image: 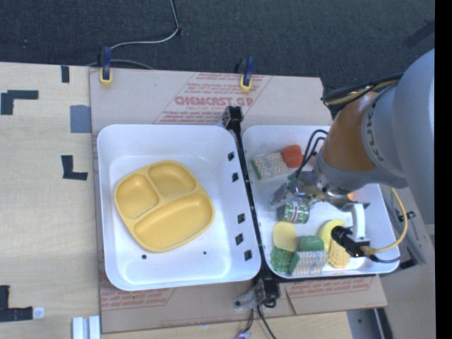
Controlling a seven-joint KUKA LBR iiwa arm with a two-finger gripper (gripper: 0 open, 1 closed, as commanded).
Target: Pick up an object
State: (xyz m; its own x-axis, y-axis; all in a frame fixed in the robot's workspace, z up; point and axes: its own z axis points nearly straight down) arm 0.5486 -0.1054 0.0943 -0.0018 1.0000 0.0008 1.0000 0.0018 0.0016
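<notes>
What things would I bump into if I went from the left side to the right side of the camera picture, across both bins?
Yellow divided plate → black divider between the bins → yellow block → orange block → arm's orange band.

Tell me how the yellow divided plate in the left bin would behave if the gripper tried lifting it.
The yellow divided plate looks like rigid moulded plastic, so probably stiff and light. It lies flat in the left bin, so its low rim may be hard to pinch. The glossy surface could slip.

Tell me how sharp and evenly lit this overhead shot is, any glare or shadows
Camera view: soft even light, no hard glare on the yellow divided plate; the near arm looks blurred and bulky, shading the right bin; small items there are soft and low-detail.
</notes>
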